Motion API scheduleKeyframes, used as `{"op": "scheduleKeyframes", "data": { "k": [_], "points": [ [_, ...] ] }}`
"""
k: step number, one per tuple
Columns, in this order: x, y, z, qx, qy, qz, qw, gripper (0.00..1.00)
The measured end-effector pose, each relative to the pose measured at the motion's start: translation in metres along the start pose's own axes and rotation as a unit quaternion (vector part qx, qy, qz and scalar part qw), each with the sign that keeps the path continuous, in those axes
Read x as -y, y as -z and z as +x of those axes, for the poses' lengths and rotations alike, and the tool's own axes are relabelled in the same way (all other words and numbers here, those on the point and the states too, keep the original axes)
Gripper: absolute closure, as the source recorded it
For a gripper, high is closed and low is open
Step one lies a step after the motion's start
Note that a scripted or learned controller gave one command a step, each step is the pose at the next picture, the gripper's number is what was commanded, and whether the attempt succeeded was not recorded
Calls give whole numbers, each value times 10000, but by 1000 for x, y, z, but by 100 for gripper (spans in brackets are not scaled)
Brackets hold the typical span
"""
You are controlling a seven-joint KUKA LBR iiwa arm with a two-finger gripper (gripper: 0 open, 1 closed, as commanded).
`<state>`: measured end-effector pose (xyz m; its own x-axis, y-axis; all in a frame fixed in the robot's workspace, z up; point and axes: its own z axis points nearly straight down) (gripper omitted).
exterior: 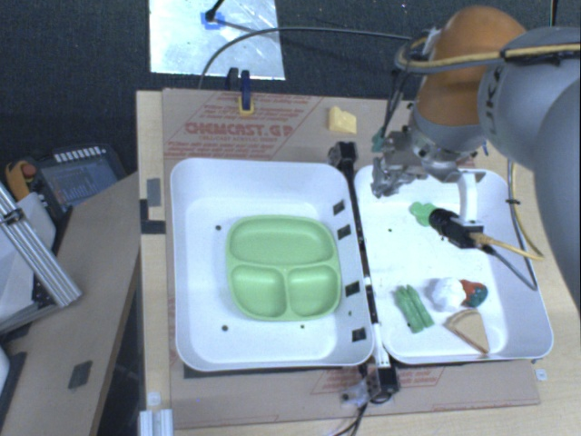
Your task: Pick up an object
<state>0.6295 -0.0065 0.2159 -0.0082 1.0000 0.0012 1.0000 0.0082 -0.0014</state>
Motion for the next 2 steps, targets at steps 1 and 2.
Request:
{"op": "scheduleKeyframes", "data": {
  "k": [1, 2],
  "points": [
    [17, -3, 51, 0, 4, 2, 10000, 100],
    [24, -5, 100, -6, 7, -3, 10000, 100]
  ]
}}
